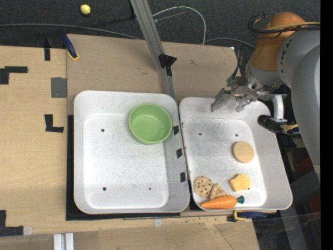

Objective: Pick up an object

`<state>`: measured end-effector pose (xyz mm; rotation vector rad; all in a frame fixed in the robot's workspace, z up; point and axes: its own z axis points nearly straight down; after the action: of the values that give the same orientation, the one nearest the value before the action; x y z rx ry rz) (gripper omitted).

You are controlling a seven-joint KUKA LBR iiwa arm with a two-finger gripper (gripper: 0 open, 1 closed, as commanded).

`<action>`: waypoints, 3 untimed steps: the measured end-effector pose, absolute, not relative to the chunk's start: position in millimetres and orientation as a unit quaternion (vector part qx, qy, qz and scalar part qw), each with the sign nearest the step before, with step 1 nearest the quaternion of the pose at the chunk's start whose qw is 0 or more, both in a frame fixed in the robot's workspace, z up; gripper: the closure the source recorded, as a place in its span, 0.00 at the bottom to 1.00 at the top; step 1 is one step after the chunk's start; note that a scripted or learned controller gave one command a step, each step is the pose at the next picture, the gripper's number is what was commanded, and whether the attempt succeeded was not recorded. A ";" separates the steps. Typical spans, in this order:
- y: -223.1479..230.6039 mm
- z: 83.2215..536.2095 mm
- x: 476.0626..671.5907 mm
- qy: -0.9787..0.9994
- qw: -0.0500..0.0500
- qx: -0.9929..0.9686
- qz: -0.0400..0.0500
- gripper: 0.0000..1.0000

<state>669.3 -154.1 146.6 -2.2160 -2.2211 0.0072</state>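
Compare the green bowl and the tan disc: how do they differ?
The green bowl is far larger than the tan disc. The bowl is hollow and open upward; the disc lies flat and solid. The bowl sits in the left bin, the disc in the right bin. Both are round.

The wooden desk [31,139] carries two shallow white bins side by side, the left bin [78,139] and the right bin [276,176], with their rims touching in the middle. A grey metal pole [148,30] runs from 12 o'clock down to the place where the bins meet. On the dark floor [31,4], at 11 o'clock, lies a small yellow ball [85,9]. Near it a blue and yellow clamp [71,48] sits on the desk edge. At 9 o'clock there are a grey patch [59,87] and black tape marks [52,123]. Thin cables [182,12] loop at 1 o'clock.
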 end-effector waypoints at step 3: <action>-148.8 151.4 672.2 -0.708 -0.001 -0.706 -0.001 1.00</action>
<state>672.2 -148.8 151.4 -2.2211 -2.2258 -0.0036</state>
